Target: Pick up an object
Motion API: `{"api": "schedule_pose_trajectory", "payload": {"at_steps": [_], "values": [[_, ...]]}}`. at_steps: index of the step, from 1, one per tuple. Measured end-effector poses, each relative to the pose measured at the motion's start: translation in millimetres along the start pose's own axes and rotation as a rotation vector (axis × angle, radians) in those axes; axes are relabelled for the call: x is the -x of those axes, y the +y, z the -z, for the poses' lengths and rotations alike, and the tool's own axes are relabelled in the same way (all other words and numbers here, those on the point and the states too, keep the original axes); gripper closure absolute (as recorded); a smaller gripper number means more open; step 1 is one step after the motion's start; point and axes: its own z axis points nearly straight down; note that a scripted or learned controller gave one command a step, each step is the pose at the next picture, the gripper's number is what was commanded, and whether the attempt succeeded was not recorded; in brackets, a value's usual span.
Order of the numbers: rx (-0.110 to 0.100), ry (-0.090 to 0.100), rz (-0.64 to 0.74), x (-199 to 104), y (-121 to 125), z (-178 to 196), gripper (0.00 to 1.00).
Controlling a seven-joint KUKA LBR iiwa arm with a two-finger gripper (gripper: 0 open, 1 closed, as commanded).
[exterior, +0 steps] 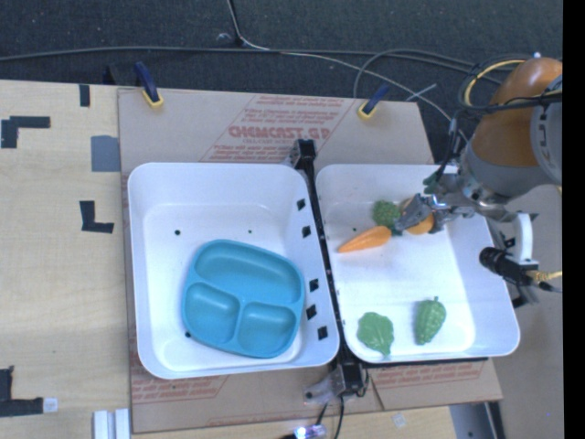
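Observation:
The right bin [457, 263] holds an orange carrot [365, 239] near its left side and a small green broccoli piece [385, 212] just above it. Two more green toys lie near the bin's front: a leafy one [376, 331] and a bumpy one [430, 320]. My gripper [420, 216] reaches in from the right and sits low between the broccoli and a small orange piece [422, 228] at its tip. The gripper's body hides its fingertips.
The left bin [155, 199] holds a blue divided plate [243, 297]. A black divider with clips [315, 245] runs between the bins. Cables [384, 62] loop over the dark floor behind the bench. The arm's orange band [516, 108] hangs over the right bin's far right corner.

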Motion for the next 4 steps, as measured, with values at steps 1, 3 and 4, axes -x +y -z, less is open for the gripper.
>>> {"api": "schedule_pose_trajectory", "payload": {"at_steps": [1,3,4], "values": [[0.001,-0.001,0.000,-0.6,1.4,53.0,1.00],[-0.005,0.001,0.005,-113.9,0.8,55.0,1.00],[-0.007,0.001,0.003,-162.7,-10.0,40.0,1.00]]}}
